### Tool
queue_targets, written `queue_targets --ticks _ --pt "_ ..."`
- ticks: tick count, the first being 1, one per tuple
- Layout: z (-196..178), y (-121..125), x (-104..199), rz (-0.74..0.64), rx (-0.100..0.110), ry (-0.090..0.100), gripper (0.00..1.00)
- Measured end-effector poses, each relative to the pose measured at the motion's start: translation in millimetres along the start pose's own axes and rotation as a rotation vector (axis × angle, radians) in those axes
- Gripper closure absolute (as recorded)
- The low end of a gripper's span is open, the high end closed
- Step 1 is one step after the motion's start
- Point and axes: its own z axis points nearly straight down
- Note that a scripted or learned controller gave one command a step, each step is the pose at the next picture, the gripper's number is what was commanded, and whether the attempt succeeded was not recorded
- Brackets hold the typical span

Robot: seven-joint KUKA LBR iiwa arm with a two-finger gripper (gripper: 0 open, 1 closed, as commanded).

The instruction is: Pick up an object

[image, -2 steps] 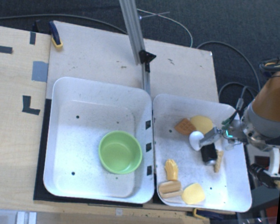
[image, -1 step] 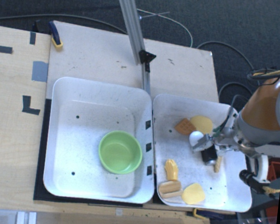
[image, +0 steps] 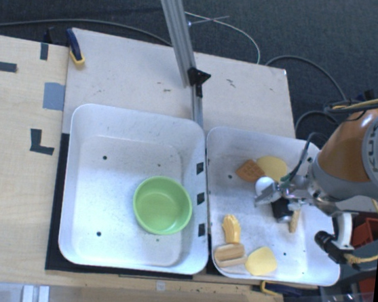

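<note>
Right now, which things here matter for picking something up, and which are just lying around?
Part of the job:
gripper, down in the right bin
orange waffle piece
yellow round piece
yellow banana-like piece
hot dog bun
pale yellow piece
green bowl in the left bin

Lying about:
blue and yellow clamp
cables

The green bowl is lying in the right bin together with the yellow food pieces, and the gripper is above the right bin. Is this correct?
Not quite. The camera view shows the green bowl in the left bin, apart from the yellow food pieces, which lie in the right bin. The rest holds: the gripper is above the right bin.
</note>
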Motion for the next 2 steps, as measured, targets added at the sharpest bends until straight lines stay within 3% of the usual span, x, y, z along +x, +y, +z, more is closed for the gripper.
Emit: queue_targets --ticks 1,2 --pt "-9.4 1.2 -0.1 -0.001 -0.003 -0.002 1.00" --pt "-69.7 -3.1 -3.7 -0.001 0.011 0.005 1.00"
